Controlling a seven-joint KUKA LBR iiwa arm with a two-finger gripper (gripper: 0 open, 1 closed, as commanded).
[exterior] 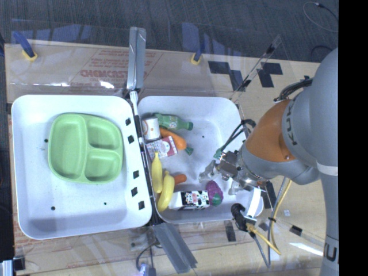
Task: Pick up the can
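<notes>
The can [150, 127] is small and silver with a dark top. It stands at the far left of the right bin [224, 111], against the divider and beside a green bottle [175, 122]. My gripper [217, 168] hangs low over the right side of that bin, well to the right of the can and apart from it. Just below the gripper lies a purple eggplant [214, 192]. I see nothing of the can between the gripper's parts.
An orange carrot [175, 140], a pink carton [161, 149], two bananas [160, 183] and a black-and-white carton [194, 199] crowd the right bin's left and front. The left bin [29, 171] holds a green divided plate [86, 148].
</notes>
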